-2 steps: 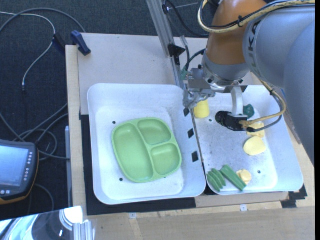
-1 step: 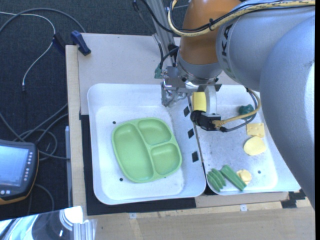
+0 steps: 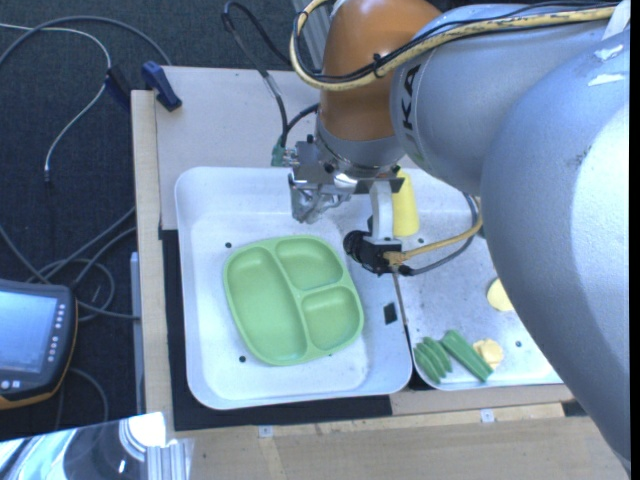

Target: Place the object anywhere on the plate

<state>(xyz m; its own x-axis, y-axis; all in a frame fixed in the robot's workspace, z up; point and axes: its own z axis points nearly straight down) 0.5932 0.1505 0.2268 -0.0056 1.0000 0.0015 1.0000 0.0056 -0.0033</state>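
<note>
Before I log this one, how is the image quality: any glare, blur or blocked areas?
Camera view: even, soft lighting; the green plate is sharp with mild sheen; the arm's grey casing looms large and soft-focused, covering much of the right bin; the end effector is small and dark, with detail hard to read.

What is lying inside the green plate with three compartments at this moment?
All three compartments of the green plate look bare; nothing lies in them. The gripper hangs just beyond its far rim. The arm covers much of the right bin, so things there may be hidden.
</note>
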